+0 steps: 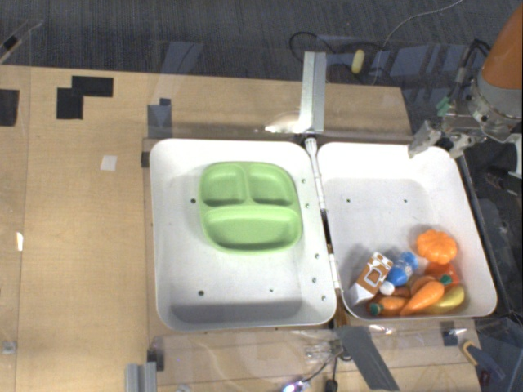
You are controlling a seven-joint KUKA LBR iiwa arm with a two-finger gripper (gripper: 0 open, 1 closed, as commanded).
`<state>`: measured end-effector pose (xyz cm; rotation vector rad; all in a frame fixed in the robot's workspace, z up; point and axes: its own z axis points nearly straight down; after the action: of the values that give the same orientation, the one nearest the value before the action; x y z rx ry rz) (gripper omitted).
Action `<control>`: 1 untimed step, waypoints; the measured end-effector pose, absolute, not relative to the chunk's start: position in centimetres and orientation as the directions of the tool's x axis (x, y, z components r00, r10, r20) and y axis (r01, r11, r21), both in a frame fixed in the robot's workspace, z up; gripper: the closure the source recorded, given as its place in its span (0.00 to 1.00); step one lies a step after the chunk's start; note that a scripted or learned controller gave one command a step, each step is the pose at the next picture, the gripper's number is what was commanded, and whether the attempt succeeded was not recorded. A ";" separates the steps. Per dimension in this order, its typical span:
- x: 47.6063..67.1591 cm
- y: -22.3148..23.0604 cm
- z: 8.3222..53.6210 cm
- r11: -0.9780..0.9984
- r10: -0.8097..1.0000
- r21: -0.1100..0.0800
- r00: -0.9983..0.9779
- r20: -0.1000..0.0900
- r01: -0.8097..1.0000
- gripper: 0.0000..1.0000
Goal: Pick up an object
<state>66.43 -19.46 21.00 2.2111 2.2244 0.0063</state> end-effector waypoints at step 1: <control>60.6 -20.5 14.8 -0.034 0.999 0.004 0.034 -0.001 0.999 0.00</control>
<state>60.58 -20.54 14.79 2.2563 2.1807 0.0034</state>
